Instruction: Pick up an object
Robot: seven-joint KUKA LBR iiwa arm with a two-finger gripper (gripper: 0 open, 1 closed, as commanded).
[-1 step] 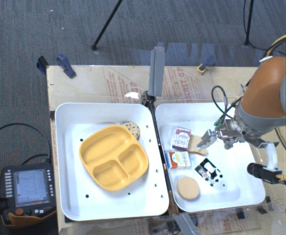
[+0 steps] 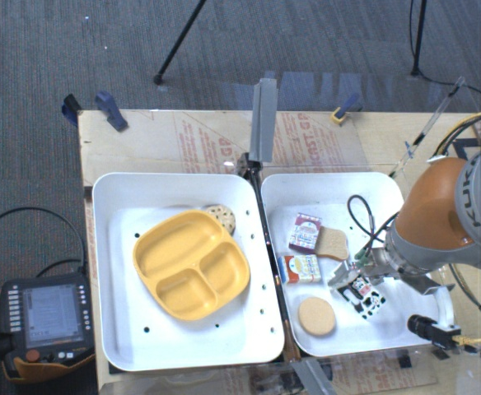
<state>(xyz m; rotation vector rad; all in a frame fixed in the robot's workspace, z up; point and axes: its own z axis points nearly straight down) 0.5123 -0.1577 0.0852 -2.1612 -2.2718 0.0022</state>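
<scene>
Black-and-white patterned object (image 2: 366, 296) — lying on the floor of the right bin (image 2: 389, 189), directly under the gripper (image 2: 349, 281). The gripper is low over it; whether it is parted or clamped cannot be told, and nothing is seen lifted.
Nearby, same bin: round tan biscuit (image 2: 316, 316) just below-left, small red-and-yellow box (image 2: 301, 268), dark red carton (image 2: 305, 233) touching a bread slice (image 2: 333, 243).
Left bin (image 2: 113, 196): yellow divided plate (image 2: 191, 264), cookie (image 2: 221, 216) behind it.
Status — approach apparently made; grasp and lift judged outstanding.
</scene>
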